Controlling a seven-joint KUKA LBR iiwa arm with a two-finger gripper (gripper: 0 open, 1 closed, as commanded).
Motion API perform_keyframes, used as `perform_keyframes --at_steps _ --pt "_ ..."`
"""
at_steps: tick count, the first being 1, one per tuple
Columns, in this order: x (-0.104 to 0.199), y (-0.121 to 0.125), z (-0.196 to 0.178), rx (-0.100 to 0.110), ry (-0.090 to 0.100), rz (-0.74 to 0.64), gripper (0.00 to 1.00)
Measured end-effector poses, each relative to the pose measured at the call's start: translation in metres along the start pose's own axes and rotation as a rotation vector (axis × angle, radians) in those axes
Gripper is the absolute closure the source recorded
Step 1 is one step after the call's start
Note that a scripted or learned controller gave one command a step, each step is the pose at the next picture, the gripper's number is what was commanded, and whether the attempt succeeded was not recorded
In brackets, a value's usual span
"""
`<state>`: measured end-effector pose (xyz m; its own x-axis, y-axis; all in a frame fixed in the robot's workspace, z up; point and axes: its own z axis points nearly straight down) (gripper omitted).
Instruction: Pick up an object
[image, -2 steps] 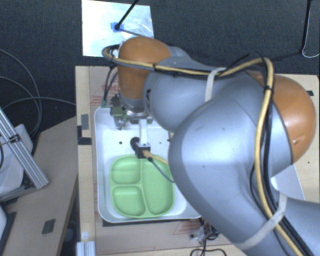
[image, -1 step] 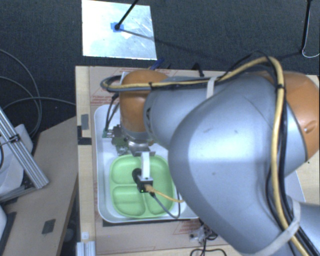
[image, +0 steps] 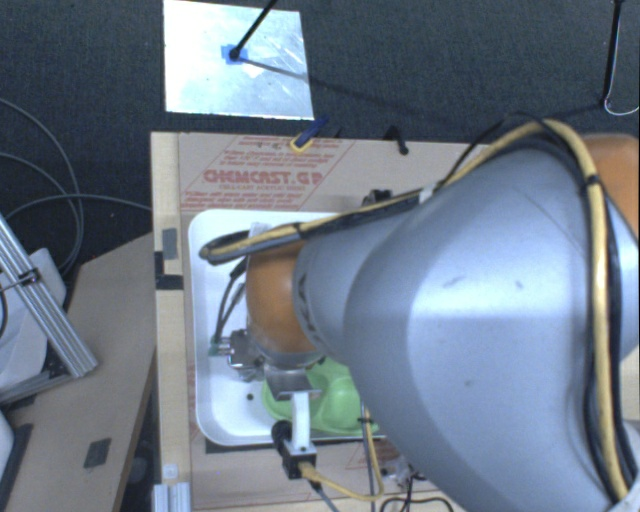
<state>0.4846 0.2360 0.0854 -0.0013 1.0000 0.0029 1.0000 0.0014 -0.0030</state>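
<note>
One pincer (image: 285, 385), down in left bin (image: 215, 425), hidden under wrist; grip state — cannot tell. Green object (image: 335, 400) just beside, toward right, touching wrist hardware, near bin's front edge. Long axis unclear. Arm (image: 480, 320) looms over worktop (image: 120, 330).

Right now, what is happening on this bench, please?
A grey robot arm reaches in from the right, low over a shallow white bin. Its orange band sits above the wrist, and the wrist is directly over a light green object lying in that bin. The arm hides the tool itself, so no grasp can be confirmed.
</note>
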Motion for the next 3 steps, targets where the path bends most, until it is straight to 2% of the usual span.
perform_keyframes --at_steps 1,2,3 --pt "-0.007 0.001 0.001 0.000 0.011 -0.015 1.00" --pt "-0.008 0.002 0.001 0.000 0.015 -0.011 0.00" --pt "-0.037 0.020 0.001 0.000 -0.002 -0.004 0.00"
